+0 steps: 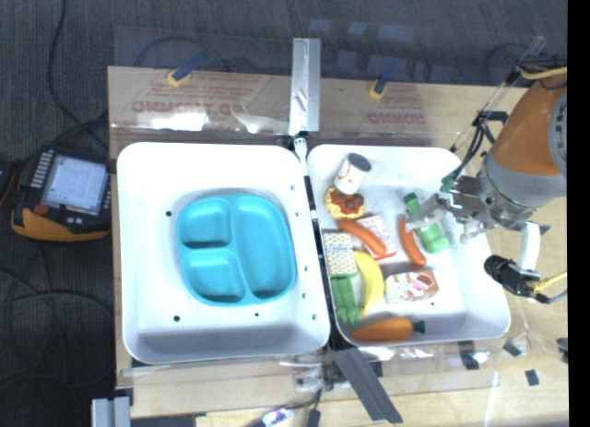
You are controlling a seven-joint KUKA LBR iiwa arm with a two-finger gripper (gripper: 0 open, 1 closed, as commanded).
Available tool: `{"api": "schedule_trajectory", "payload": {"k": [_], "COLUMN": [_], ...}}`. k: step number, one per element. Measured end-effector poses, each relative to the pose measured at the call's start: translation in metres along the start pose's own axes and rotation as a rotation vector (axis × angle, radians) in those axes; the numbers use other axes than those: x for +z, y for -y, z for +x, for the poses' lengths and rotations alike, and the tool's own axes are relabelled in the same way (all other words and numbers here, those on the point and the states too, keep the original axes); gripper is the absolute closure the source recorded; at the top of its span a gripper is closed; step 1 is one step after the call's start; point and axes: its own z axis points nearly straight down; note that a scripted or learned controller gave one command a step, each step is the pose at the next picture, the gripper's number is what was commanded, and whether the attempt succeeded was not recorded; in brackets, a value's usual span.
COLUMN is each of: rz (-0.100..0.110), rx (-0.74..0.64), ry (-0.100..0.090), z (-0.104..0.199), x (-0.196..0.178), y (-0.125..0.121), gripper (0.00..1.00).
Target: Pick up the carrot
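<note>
1. The arm (530, 153) reaches in from the right, its orange band above the grey wrist, and hangs over the right edge of the right bin (461, 310).
2. The jaws (441, 222) sit low over the bin's right part, beside a small green piece (433, 237); whether they are parted or closed, or hold anything, cannot be told.
3. The carrot (382, 328) lies flat along the bin's front wall, well apart from the jaws, its green tip pointing right.
4. Near it lie a banana (370, 279), a green vegetable (343, 298) and a small packet (411, 285). Further back are a hot dog (367, 234), an orange stick-shaped piece (412, 241) and a little cup (350, 172).
5. The left bin (147, 324) carries a blue divided tray (235, 245).
6. Both bins rest on a wooden tabletop (138, 93) with plastic sheeting at the back.
7. The floor is dark carpet with cables; a handheld pendant (64, 193) lies to the left.
</note>
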Motion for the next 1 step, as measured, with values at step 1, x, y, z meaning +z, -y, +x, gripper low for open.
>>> {"api": "schedule_trajectory", "payload": {"k": [1], "rz": [0.001], "rx": [0.193], "ry": [0.000], "z": [0.0573], "x": [0.0442], "y": [0.0302], "gripper": [0.00]}}
